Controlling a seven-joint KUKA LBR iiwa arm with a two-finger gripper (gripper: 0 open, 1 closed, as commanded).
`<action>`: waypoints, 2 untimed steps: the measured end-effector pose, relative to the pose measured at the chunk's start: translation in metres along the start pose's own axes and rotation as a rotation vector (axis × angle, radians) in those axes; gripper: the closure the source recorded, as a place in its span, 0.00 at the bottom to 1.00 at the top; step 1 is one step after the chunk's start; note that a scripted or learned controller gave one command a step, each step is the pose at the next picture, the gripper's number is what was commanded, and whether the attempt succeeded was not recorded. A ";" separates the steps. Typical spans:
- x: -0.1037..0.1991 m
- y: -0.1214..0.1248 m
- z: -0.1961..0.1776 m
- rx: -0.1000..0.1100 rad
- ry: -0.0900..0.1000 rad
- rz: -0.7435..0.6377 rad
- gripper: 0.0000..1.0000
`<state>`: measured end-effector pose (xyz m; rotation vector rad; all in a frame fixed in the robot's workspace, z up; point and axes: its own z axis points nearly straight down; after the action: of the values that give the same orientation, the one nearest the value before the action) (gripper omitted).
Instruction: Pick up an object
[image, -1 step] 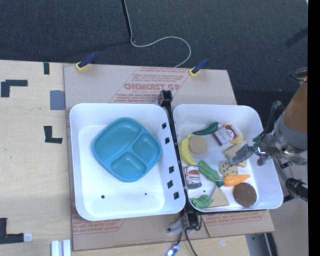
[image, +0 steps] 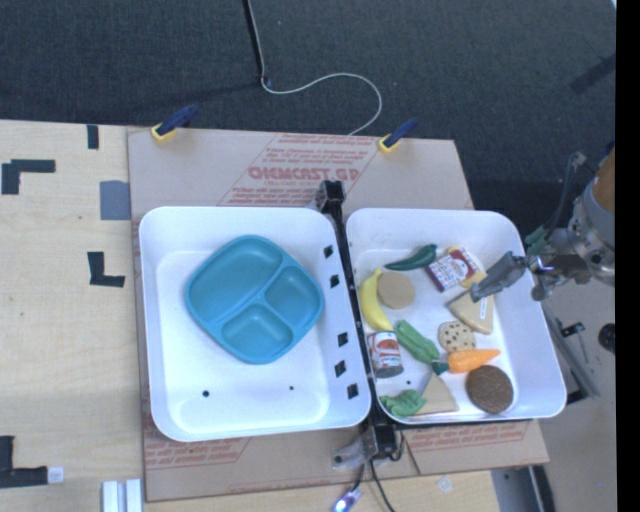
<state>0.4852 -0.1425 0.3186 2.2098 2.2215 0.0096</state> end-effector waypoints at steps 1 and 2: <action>-0.001 -0.001 -0.004 0.011 0.001 0.003 1.00; 0.043 -0.003 0.084 0.020 0.004 0.001 1.00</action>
<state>0.4825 -0.1001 0.2342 2.2234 2.2319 -0.0075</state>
